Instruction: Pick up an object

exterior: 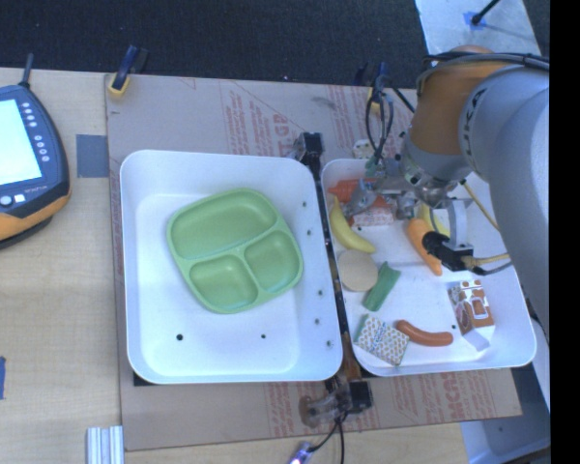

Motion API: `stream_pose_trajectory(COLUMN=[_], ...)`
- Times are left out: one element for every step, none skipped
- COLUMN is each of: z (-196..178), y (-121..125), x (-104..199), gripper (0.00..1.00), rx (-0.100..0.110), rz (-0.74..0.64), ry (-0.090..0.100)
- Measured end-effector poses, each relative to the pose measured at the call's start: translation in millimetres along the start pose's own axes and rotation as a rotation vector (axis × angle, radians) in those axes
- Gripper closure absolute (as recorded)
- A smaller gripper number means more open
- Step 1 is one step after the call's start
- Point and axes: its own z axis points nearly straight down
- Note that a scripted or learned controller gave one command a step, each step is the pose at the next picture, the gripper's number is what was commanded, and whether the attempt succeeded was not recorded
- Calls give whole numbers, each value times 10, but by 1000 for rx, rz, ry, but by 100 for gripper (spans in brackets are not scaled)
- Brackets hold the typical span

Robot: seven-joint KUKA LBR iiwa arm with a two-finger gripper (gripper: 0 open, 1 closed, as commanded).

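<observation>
Pincer [385, 193] sat low over the right bin's [507, 351] far end, above the banana [350, 232], likely lining up a grasp. Finger state: cannot tell. Left bin [135, 259] carried a green tray [235, 249].

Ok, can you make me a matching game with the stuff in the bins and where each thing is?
Things:
1. plate
2. banana
3. hot dog
4. tablet

Places:
A. near edge of the right bin
B. on the bench, left of both bins
C. in the left bin
D. right bin, along its left wall

Pairs: 1-C, 2-D, 3-A, 4-B
</observation>
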Motion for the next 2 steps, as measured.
stream_pose_trajectory(z=[4,-12], y=[6,5], x=[-94,-22], gripper=[0,0], rx=[-3,-2], rz=[-2,-1], ry=[5,2])
